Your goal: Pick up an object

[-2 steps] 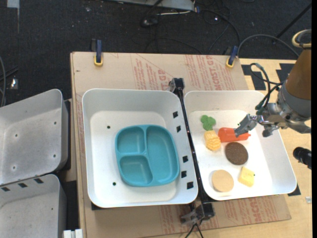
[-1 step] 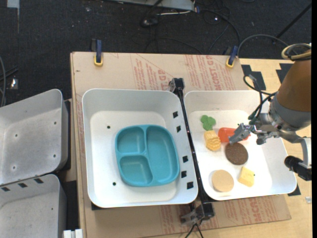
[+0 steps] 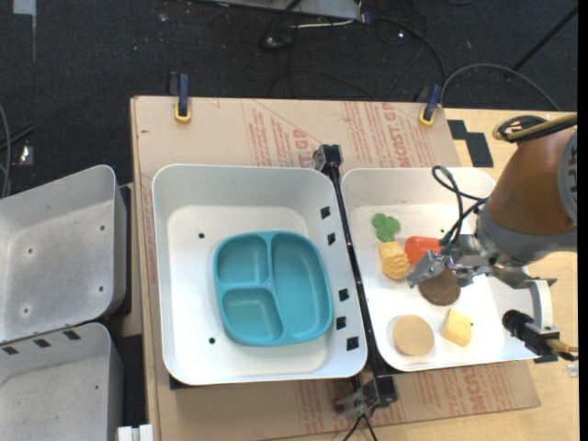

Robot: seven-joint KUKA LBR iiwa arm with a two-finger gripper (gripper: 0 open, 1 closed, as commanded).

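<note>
Directly under the gripper (image 3: 439, 269) lies the brown patty (image 3: 440, 288), touching or nearly touching it, just right of the corn cob (image 3: 394, 261) in the right bin (image 3: 478, 361). Whether anything is gripped cannot be told.

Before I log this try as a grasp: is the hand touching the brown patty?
Cannot tell. In the camera view the hand overlaps the brown patty from above, so neither contact nor a gap shows plainly.
</note>
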